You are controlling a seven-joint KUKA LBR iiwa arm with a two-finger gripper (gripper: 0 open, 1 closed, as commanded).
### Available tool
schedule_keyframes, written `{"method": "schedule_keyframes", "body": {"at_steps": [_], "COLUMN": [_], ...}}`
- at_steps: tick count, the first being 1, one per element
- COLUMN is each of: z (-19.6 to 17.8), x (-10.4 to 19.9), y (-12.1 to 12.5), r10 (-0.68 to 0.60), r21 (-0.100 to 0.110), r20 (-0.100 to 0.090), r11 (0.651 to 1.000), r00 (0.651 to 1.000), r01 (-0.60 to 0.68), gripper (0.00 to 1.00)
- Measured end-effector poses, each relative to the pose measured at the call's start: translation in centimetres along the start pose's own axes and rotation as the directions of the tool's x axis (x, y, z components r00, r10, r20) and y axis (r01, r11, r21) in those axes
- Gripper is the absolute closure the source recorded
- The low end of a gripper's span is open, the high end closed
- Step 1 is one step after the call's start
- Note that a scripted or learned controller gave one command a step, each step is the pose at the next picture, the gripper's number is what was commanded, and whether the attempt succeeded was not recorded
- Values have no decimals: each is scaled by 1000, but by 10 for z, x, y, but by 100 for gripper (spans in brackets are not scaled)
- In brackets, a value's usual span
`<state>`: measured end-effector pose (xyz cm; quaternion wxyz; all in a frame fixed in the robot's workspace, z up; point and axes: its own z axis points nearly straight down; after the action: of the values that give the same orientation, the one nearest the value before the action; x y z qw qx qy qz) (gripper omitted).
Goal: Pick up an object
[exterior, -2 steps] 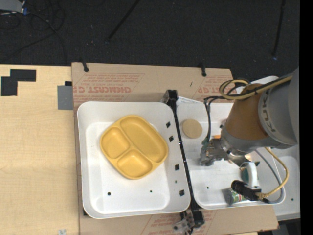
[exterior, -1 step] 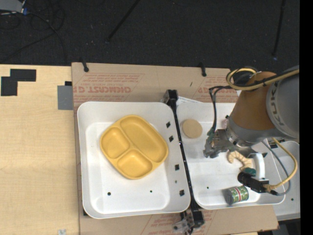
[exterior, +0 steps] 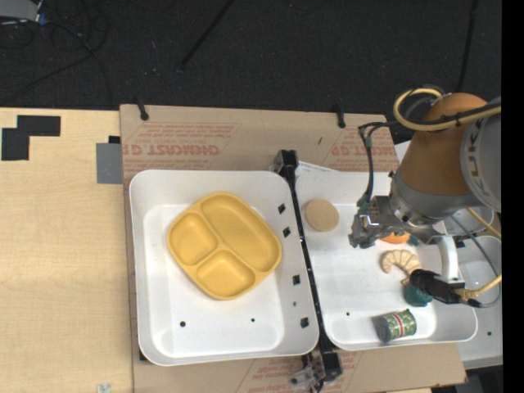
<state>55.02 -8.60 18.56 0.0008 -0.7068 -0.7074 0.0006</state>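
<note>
My gripper hangs low over the right bin, near its middle back. A round tan disc lies just left of the gripper, apart from it. An orange piece pokes out from under the wrist on the right. A croissant-shaped pastry lies in front of that. Closer to the front are a dark teal object and a small can with a green label, which lies on its side. The grey and orange arm covers the bin's back right corner.
The left bin holds a yellow divided plate. A black divider rail runs between the two bins. Cables trail around the wrist at the right. Cardboard lies under both bins.
</note>
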Motion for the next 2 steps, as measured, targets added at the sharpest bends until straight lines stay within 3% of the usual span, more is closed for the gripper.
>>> {"method": "schedule_keyframes", "body": {"at_steps": [1,2], "z": [-44,-34], "x": [-7,51], "y": [7,5], "r10": [0,-4], "r21": [0,6], "r20": [1,-2], "r11": [1000,1000], "r00": [1000,1000], "r01": [0,4], "gripper": [100,100]}}
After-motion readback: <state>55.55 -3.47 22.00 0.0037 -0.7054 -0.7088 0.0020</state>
